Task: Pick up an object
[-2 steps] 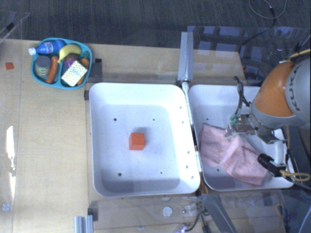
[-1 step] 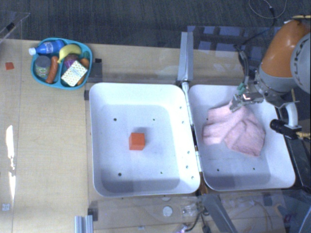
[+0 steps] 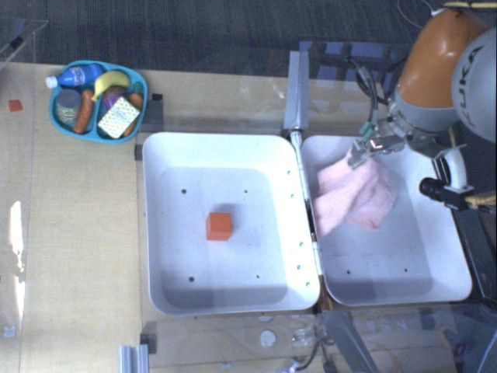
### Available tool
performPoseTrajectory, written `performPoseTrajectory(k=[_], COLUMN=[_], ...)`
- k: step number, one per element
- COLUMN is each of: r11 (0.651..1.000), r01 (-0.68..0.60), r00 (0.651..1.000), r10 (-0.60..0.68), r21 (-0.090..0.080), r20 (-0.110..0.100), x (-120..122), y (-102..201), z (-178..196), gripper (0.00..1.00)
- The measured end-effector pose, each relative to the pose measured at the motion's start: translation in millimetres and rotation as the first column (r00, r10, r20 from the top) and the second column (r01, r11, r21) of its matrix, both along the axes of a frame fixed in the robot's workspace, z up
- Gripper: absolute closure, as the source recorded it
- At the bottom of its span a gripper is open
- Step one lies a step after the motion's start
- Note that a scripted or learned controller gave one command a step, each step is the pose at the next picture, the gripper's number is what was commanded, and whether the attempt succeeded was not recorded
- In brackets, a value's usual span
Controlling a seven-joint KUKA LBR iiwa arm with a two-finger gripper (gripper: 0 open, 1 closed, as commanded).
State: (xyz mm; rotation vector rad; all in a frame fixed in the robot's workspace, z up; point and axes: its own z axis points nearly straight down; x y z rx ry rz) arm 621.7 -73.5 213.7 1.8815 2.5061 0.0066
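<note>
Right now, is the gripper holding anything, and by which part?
The gripper pinches the pink cloth by its upper edge; the cloth hangs bunched in the right bin.

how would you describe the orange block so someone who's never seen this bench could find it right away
Two white bins sit side by side on the bench; take the left bin, the one away from the arm. The block lies near the middle of its floor. It is a small orange cube, alone in that bin, while the right bin holds a pink cloth.
</note>
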Motion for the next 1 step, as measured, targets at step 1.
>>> performPoseTrajectory(k=[1], r11=[1.0], r01=[0.0], r00=[1.0], r10=[0.0], r21=[0.0], r20=[-0.003], x=[41.8], y=[42.8], z=[29.1], gripper=[1.0])
